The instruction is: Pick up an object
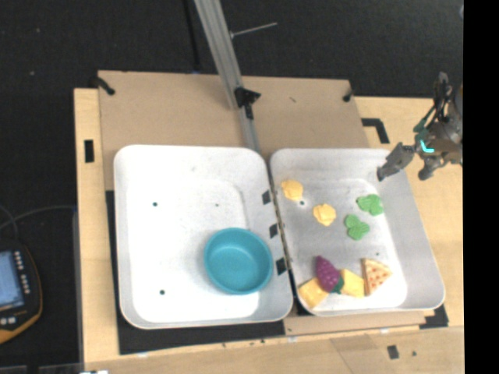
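Note:
The right bin [405, 232] holds several toy foods. Two yellow pieces [291, 189] [324, 213] lie near its left side, and two green pieces [370, 204] [356, 227] lie toward the middle. At the front are a purple grape bunch [327, 272], a yellow wedge [313, 292], a yellow block [352, 284] and a pizza slice [376, 273]. My gripper [409, 167] hovers over the bin's far right corner. It is open with nothing between its fingers, and it is well apart from the toys.
A blue bowl [238, 260] sits in the left bin [156, 185] near its front right. A grey metal pole [222, 45] slants up from between the bins at the back. A tan board [312, 104] lies under both bins.

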Controlling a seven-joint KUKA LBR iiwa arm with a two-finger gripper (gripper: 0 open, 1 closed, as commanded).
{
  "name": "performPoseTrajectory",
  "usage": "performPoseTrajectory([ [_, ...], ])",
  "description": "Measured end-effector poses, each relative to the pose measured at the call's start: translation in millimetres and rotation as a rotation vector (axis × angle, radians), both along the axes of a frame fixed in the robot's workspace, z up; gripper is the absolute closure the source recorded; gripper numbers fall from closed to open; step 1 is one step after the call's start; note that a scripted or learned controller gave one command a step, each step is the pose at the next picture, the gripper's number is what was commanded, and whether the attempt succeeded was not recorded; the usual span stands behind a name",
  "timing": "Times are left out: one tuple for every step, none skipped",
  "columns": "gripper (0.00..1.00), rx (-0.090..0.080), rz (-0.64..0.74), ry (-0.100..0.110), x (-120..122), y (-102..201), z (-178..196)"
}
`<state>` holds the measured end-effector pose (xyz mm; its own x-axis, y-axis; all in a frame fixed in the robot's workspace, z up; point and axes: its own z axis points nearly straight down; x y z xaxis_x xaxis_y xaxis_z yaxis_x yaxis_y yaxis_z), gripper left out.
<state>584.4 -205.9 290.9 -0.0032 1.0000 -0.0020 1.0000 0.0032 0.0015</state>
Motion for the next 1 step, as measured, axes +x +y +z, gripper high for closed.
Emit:
performPoseTrajectory([
  [0.0,0.001,0.001,0.005,9.3,2.1,-50.7],
])
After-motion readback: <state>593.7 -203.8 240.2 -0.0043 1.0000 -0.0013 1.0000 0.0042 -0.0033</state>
